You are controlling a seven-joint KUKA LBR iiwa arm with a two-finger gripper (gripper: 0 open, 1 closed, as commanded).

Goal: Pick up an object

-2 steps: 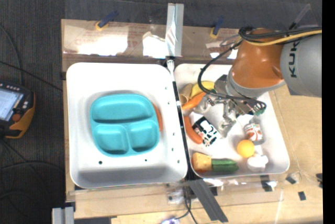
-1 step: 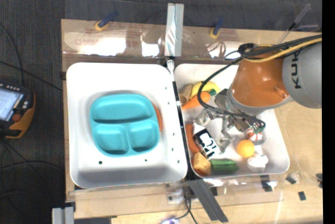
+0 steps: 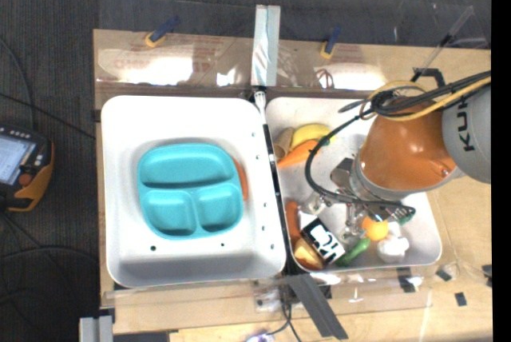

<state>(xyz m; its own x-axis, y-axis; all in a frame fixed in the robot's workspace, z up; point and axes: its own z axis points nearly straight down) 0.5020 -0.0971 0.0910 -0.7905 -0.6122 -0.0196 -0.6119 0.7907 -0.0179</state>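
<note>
Stage: reach, nothing lifted | gripper (image 3: pixel 357 222) low inside right bin (image 3: pixel 427 248), finger spread cannot be told | yellow ball (image 3: pixel 375 230) just beside it, resting among toys | Remaining: grasp, lift.

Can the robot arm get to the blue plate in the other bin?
Probably yes. The blue plate lies in the left bin with nothing on top of it. The end effector is over the right bin, so the arm must cross the wall between them.

Glossy orange band (image 3: pixel 403 147) above the claw (image 3: pixel 357 222), smooth turquoise plastic tray (image 3: pixel 192 188) far left of it, pale wood counter (image 3: pixel 467 252)
</note>
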